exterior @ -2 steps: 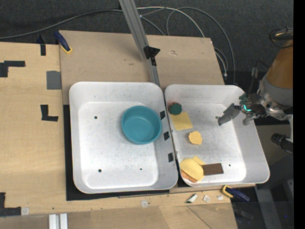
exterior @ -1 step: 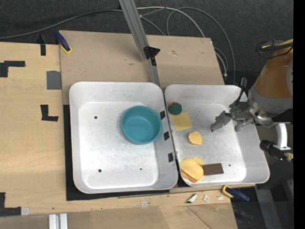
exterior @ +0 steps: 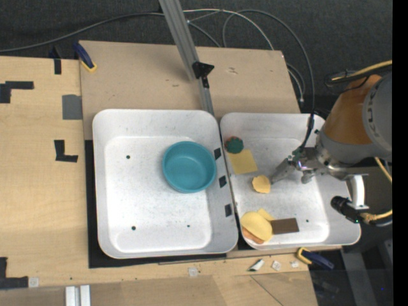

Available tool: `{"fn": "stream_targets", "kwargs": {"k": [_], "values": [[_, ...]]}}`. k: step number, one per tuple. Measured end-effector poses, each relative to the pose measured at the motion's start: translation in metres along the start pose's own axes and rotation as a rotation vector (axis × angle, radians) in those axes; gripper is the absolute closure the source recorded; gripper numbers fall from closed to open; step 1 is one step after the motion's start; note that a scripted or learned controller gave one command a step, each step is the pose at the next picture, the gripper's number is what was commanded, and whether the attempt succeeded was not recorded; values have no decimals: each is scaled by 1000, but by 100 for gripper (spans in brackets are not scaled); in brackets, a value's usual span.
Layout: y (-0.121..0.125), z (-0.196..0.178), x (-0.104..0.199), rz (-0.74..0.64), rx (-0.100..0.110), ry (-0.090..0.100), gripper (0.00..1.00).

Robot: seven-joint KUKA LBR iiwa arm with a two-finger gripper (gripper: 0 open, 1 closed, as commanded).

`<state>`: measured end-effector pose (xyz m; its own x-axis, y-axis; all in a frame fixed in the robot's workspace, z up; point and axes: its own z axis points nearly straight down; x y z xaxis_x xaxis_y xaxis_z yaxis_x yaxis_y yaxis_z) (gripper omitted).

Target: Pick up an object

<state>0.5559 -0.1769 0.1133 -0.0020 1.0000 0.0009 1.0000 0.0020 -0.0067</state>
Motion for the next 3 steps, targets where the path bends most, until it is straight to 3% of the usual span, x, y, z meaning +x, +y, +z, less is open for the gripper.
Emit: {"fn": "stream_targets", "kwargs": {"k": [1,2,3], "values": [[1,24,0,0,-7,-3,0],[1,13,1,-1,-6,-2,100],[10,-44,-2,1,-11,-3,100]]}}
